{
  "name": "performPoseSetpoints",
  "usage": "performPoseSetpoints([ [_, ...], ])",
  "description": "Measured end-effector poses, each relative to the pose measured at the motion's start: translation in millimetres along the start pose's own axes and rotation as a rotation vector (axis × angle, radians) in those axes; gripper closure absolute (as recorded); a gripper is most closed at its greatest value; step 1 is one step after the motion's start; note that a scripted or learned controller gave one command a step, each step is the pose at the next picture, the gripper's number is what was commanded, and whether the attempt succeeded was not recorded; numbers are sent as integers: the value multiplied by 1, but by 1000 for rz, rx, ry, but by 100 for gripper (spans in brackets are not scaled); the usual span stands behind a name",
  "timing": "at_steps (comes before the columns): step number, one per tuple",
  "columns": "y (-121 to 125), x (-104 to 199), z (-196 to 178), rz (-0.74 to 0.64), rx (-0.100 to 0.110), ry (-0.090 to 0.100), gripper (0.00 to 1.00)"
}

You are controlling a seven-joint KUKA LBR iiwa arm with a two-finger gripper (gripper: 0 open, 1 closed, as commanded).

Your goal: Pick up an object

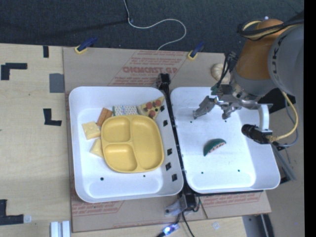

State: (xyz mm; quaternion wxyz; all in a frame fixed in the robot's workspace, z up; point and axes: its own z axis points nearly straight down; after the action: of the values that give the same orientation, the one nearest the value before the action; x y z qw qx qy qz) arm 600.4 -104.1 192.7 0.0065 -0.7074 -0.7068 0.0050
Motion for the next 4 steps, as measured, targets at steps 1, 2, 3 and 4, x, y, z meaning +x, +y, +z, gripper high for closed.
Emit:
performPoseSetpoints([
  [1, 3, 0, -8, -3, -14, -1, 0],
  [2, -3, 0, 56, -2, -8, -2, 0],
  [3, -3, 1, 109, -3, -12, -3, 0],
  [4, -2, 2, 97, -4, -13, -1, 100],
])
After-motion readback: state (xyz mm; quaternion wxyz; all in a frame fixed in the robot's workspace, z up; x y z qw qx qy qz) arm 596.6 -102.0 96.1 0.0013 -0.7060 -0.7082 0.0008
